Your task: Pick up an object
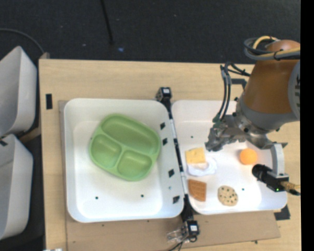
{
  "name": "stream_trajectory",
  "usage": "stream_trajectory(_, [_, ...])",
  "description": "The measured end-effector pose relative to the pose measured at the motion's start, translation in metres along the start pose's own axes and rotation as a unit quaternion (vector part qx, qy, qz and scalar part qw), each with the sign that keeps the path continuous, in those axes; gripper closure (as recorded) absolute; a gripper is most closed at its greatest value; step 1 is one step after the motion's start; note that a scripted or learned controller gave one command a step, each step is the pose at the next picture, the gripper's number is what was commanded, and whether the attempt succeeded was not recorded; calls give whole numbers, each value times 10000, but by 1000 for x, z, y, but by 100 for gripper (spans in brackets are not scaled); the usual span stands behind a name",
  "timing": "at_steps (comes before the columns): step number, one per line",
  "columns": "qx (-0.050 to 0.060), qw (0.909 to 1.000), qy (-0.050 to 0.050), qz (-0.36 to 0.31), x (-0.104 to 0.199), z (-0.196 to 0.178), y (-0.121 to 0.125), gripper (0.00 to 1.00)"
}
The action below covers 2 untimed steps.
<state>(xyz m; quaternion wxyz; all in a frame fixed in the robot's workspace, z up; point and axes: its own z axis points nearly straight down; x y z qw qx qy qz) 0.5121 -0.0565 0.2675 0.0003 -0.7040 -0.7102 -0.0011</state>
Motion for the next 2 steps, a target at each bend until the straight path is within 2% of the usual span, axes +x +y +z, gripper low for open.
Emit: stream_trajectory(2, [9,10000,-6,13,102,24,-13,100])
